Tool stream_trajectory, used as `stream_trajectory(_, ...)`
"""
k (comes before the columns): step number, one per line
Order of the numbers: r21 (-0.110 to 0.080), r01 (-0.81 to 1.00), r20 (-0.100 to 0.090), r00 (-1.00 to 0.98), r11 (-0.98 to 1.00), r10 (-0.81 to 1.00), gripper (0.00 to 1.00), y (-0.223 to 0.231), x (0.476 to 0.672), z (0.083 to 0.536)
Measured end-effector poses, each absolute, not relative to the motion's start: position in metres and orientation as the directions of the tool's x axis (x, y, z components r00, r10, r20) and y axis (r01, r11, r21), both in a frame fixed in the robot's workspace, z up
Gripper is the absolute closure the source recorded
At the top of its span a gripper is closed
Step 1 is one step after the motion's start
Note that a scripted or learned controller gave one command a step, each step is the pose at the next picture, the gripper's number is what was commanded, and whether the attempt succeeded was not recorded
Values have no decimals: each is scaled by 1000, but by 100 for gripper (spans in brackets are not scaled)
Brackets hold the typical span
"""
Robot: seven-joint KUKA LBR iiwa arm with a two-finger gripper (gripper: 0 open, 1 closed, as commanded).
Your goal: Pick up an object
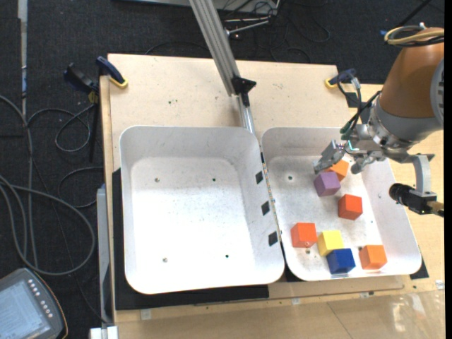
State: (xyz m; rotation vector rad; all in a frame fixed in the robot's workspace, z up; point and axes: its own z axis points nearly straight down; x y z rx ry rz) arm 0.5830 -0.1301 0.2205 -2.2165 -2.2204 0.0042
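Observation:
My gripper point(344, 159) hangs over the back of the right bin point(395, 217), open, its two fingers spread wide. A small orange block point(340, 168) shows between and below the fingers, with a gap on each side, so nothing is clamped. A purple cube point(326, 183) lies just in front of the left finger point(327, 158), touching the orange block. Further forward in the same bin lie a red-orange cube point(350, 206), an orange cube point(304, 234), a yellow cube point(329, 242), a blue cube point(341, 260) and another orange cube point(373, 256).
The left bin point(134, 189) sits beside the right one, sharing a raised middle wall point(267, 203). A slanted metal pole point(219, 41) runs from the back down to the bins' junction. Clamps point(109, 73) hold the board's back corners.

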Motion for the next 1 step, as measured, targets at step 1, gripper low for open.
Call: stream_trajectory(1,0,1000,0,0,0,1000,0,-130,584,223)
